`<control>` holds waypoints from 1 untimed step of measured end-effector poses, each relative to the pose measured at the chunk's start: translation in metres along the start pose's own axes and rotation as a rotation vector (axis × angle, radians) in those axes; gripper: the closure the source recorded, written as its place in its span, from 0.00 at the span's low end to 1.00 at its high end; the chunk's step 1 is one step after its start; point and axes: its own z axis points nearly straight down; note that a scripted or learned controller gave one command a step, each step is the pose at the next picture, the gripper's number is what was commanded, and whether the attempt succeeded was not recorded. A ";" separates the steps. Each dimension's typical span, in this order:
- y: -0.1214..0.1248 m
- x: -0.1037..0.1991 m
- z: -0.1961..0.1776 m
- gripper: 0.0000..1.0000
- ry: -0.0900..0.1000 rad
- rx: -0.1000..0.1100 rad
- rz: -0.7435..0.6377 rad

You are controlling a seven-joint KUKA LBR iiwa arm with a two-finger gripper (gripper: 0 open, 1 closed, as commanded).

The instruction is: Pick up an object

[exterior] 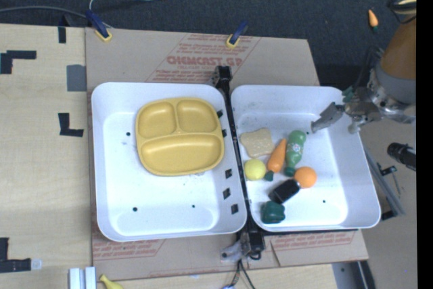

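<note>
A small heap of toy food is seen in the right bin (352, 210): carrot (277, 156), green bottle (294, 148), orange (306, 176), lemon (255, 170). "CHEMCAST" is printed on the cardboard (196, 57). The gripper (338, 117) is held empty above the bin's right edge, its fingers spread apart.

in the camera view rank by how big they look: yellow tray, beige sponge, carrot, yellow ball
1. yellow tray, by far the largest
2. beige sponge
3. carrot, close to the sponge, so that pair is unsure
4. yellow ball, smallest
</note>
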 end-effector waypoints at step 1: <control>0.020 0.079 0.133 0.00 0.001 0.000 -0.001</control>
